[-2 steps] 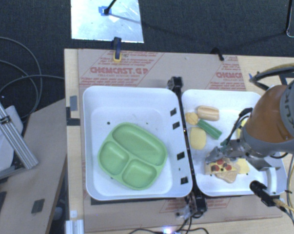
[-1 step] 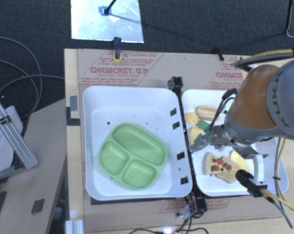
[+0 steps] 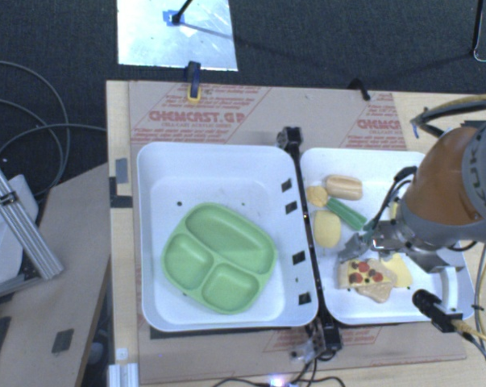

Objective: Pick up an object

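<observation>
On the desk (image 3: 122, 208), two white bins sit side by side. Left bin (image 3: 158, 176): green divided plate (image 3: 218, 256), flat. Right bin (image 3: 380, 158): bread roll (image 3: 344, 187), green stick (image 3: 345, 213), yellow lemon (image 3: 327, 229), pizza slice (image 3: 367, 277), small yellow piece (image 3: 317, 195). Arm (image 3: 444, 192) over right bin; gripper (image 3: 360, 247) low, just above the pizza slice, beside the lemon. Fingers: cannot tell whether apart or together.
</observation>
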### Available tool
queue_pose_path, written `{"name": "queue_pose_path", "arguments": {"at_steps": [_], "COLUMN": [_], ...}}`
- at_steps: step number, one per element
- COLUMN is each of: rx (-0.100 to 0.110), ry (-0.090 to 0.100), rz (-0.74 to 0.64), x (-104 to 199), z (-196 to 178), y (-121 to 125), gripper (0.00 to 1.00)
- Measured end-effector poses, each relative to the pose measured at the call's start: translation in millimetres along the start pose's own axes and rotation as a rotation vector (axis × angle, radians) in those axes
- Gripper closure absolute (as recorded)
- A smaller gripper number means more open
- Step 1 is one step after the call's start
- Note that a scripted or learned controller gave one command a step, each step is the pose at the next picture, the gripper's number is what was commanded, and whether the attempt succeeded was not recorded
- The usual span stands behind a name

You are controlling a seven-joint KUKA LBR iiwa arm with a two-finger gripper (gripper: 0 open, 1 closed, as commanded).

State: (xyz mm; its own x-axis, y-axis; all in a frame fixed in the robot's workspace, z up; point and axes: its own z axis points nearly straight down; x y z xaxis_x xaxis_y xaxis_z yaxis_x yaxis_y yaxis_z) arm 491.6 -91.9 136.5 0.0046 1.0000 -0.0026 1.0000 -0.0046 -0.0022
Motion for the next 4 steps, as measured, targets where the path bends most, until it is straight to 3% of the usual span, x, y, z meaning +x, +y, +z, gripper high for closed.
{"name": "queue_pose_path", "arguments": {"at_steps": [1,2,3,4], "rx": [0.0,-0.005,-0.015,-0.01], "ry": [0.002,0.003,-0.004,0.0], "rz": [-0.001,-0.008,-0.008,-0.009], "x": [-41,-38,-80,-68], "z": [30,18,-81,37], "y": [-6,-4,21,0], "gripper": [0.0,1.0,1.0,1.0]}}
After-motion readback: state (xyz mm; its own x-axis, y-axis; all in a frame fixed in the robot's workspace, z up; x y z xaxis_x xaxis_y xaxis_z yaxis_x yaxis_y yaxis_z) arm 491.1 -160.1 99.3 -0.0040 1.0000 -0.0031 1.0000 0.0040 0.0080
